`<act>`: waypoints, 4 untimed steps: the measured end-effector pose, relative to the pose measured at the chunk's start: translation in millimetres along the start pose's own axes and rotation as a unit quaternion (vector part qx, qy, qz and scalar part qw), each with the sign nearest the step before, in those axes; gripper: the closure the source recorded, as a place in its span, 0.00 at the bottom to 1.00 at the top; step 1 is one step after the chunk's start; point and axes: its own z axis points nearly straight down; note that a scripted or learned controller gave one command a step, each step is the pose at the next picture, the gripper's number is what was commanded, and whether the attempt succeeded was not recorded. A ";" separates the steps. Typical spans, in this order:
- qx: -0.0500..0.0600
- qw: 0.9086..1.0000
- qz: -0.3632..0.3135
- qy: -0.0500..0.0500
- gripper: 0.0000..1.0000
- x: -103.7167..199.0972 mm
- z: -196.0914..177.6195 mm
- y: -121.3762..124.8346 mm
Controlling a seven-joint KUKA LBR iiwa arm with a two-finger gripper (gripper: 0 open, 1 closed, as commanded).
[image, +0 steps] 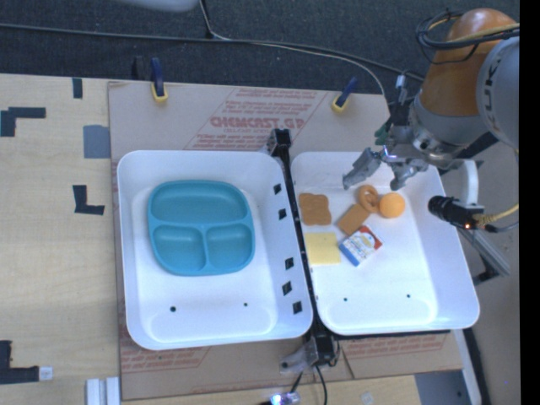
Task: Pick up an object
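Nothing picked yet, far as I can see. All the items lie loose in the right bin: a brown toast slice near the divider, a yellow cheese square just below it, a tan block, a small red/white/blue packet just beside the cheese, a pretzel-looking ring and an orange ball touching or nearly touching the ring. The left bin has a teal divided plate, untouched.

The gripper hangs over the back of the right bin, just above the ring and ball. Fingers look spread fairly wide, one reaching toward the view's left, the other nearer the ball. Nothing sits between them; whether a tip touches the ring I can't tell from this angle.

So, approx: approach stage, grasp not made. Left to do: drop onto one item, prob. the ring or ball since they're closest, close, lift clear. Risk imo: those two sit so tight together the fingers may nudge one while going for the other.
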 end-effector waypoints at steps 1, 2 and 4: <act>-0.007 1.000 -0.001 -0.001 0.00 0.3 -8.4 2.4; -0.004 1.000 -0.001 -0.001 0.00 -6.1 52.9 -2.3; -0.008 1.000 -0.002 -0.002 0.00 -5.3 148.3 -3.7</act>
